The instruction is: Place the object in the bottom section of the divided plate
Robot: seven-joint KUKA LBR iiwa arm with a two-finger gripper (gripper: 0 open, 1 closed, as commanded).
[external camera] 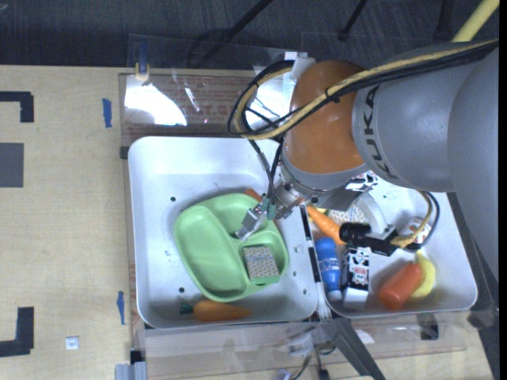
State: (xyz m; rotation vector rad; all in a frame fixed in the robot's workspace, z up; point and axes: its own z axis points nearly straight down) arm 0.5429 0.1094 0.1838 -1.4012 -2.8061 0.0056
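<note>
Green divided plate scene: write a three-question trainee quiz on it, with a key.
1. True or false: the green divided plate sits in the left bin.
2. What lies below the plate in the picture, by the bin's near wall? A) carrot B) spoon C) cup
3. Fill in: the gripper hovers over the ____.

Key: 1 true. 2 A, the carrot. 3 plate; a speckled block lies in one section.

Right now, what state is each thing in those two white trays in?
green divided plate: lying flat in the left bin, tilted in view
speckled block: resting in the plate's lower right section
carrot: lying flat in the left bin, outside the plate
gripper: over the plate
blue bottle: lying on its side in the right bin
</note>
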